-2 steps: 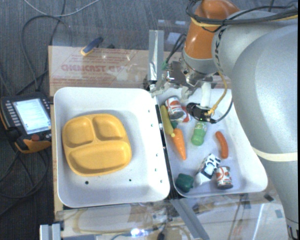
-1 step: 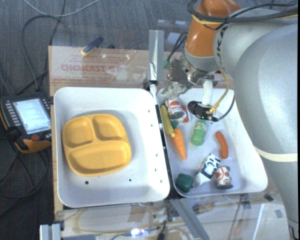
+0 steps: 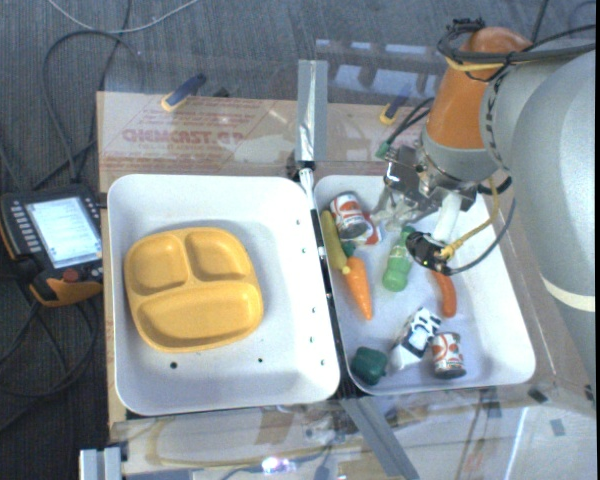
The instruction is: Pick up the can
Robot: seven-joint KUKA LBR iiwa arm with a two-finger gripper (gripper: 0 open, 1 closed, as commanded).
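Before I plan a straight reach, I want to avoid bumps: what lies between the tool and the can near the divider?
Bare white bin floor. In the camera view the tool sits just right of the can.

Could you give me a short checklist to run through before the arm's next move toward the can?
1. Can located: ok. A red and white can lies on its side at the far left of the right bin.
2. Only one candidate: not ok. A second red and white can sits near the front, against a black and white toy.
3. Gripper placement: ok. The gripper hovers just right of the far can.
4. Can held: not ok; nothing shows between the fingers.
5. Clutter near target: not ok. A yellow stick and a carrot lie close by.
6. Finger opening: cannot tell.
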